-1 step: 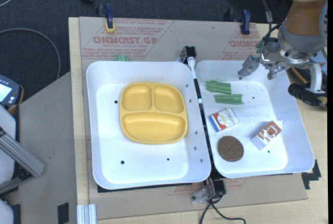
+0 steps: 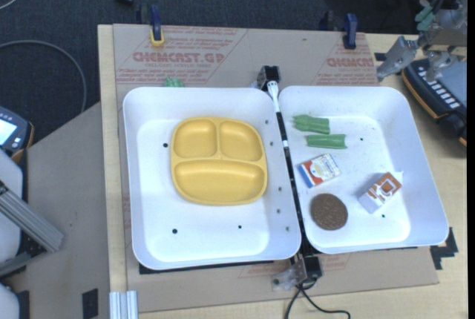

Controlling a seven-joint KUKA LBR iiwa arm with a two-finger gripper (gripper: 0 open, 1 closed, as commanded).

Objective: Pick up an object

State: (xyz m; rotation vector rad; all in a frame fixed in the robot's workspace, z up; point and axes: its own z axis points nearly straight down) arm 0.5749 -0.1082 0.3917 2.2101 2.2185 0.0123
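Note:
The right bin (image 2: 415, 133) holds two green pea pods (image 2: 319, 130), a small red, white and blue carton (image 2: 319, 170), a round brown cookie (image 2: 328, 211) and a small brown and white carton (image 2: 379, 191). In the left bin (image 2: 145, 184) lies a yellow divided plate (image 2: 219, 160). My gripper (image 2: 429, 35) hangs at the upper right, beyond the right bin's far right corner and well away from every object. Nothing shows between its parts.
The bins sit on a cardboard sheet (image 2: 223, 54) held by blue clamps (image 2: 156, 22) at the back edge. A black and orange device (image 2: 438, 91) lies right of the right bin. Cables run across the dark floor at left.

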